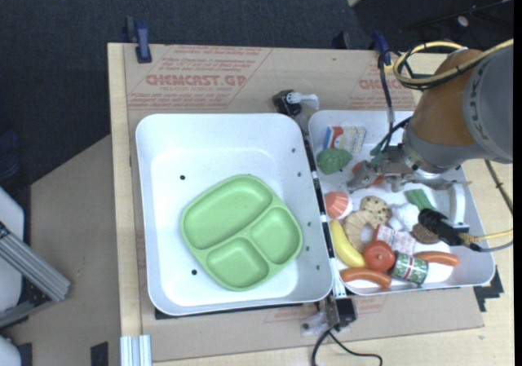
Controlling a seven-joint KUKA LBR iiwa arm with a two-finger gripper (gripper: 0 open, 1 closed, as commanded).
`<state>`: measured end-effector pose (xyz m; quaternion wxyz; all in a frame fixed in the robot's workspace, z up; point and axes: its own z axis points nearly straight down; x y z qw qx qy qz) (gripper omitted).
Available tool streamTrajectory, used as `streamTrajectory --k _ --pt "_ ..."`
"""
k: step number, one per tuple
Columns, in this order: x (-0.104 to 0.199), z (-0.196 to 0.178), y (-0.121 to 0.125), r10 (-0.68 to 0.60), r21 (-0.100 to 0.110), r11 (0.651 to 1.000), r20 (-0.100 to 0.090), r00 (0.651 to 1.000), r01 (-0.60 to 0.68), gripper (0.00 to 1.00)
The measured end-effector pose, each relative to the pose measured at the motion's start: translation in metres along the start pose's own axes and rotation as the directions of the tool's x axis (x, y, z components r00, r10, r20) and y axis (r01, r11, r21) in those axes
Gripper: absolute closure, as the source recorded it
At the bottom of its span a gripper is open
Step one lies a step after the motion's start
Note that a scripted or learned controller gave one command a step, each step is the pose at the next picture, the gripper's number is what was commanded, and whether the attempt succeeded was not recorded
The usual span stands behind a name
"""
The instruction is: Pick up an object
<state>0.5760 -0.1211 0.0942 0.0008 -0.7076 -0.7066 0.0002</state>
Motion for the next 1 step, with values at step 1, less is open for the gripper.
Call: streamTrajectory --k 1 --pt "-0.0061 0.0101 0.0239 -0.003 -0.004 1.000 0.002 1.000 0.003 0.00"
